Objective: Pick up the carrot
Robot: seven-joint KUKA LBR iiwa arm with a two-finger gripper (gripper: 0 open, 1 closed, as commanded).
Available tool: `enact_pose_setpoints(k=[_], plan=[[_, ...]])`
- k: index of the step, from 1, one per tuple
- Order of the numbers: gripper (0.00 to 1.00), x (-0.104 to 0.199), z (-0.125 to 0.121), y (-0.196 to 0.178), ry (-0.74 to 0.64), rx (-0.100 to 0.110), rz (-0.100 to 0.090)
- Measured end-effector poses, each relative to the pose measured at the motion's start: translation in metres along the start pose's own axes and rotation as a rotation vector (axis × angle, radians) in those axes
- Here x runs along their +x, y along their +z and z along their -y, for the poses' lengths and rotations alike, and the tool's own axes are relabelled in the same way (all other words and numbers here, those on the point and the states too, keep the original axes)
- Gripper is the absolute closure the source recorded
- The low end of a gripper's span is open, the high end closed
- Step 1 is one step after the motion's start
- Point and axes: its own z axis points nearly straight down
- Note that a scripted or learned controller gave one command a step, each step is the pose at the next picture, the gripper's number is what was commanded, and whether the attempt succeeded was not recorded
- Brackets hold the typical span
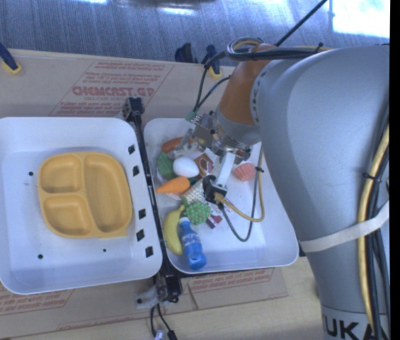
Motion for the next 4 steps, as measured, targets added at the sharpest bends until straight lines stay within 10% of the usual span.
enact_pose_setpoints(k=[3, 4], plan=[[0.00, -0.028, 0.047, 0.007, 0.241, -0.018, -0.003], [1.00, -0.032, 0.045, -0.006, 0.241, -0.019, 0.002]])
